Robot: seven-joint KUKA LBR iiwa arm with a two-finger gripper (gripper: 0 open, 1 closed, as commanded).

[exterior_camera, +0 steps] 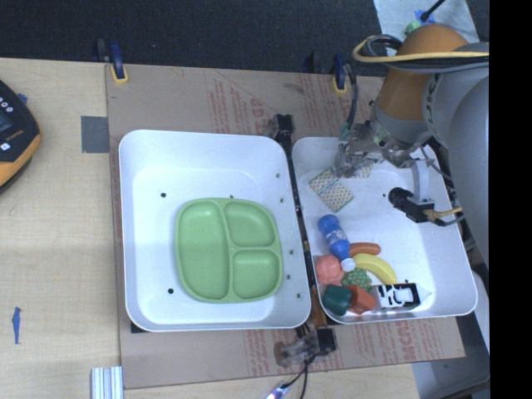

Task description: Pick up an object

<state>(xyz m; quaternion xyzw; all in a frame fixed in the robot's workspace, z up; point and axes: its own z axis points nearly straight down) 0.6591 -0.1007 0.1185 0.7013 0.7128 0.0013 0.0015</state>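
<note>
At the near edge of the right bin [449, 306], a cluster of small things is lying: a black-and-white piece [397, 295], a dark green block [336, 299], and a red piece [363, 300] that is partly covered and hard to name. Just beyond them a yellow banana [376, 267] is curving with its long axis running left-far to right-near, beside an orange-pink ball [327, 268] and a sausage-shaped orange toy [364, 249]. A blue bottle [335, 235] is lying with its white cap [347, 263] pointing toward the near edge. Farther on, a patterned square pad [332, 191] is resting flat. The tool [356, 160] is hanging over the bin's far left corner, just beyond the pad; I cannot tell its state. In the left bin [145, 169] a green divided tray [228, 249] is sitting.
</note>
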